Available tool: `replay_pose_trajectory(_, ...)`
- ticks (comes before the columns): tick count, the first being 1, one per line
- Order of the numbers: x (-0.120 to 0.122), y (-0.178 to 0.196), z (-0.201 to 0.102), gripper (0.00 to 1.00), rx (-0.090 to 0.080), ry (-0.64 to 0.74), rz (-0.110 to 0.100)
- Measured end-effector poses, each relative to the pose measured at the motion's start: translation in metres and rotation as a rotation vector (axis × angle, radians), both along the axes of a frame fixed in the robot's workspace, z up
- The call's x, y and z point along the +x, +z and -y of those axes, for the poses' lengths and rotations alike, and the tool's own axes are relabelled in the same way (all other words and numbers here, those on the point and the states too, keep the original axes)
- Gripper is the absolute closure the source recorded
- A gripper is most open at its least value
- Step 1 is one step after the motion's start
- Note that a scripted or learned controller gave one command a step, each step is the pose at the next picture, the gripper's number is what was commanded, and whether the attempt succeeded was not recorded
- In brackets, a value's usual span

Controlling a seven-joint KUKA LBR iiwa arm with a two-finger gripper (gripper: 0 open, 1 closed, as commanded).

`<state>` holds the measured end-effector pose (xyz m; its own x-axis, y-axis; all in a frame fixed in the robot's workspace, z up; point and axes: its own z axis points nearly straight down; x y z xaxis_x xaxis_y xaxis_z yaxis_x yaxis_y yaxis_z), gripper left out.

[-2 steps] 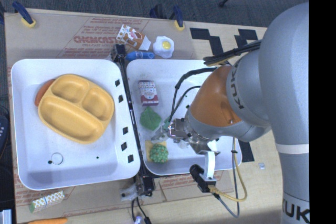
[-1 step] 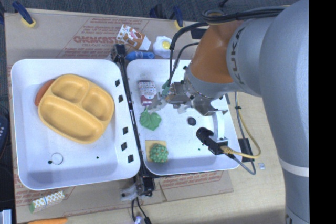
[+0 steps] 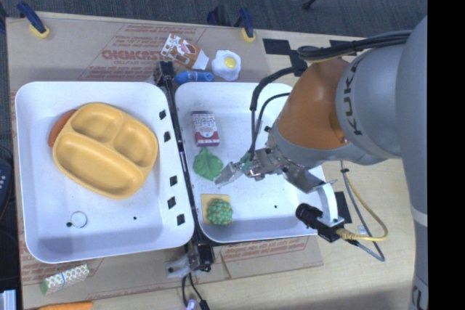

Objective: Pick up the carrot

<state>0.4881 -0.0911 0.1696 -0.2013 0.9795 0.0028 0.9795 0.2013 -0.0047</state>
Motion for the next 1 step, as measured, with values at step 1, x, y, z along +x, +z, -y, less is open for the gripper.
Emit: replay_pose_trajectory(1,-0.0118,0.0219,-0.0927,0.0,0.001,0.427,0.001)
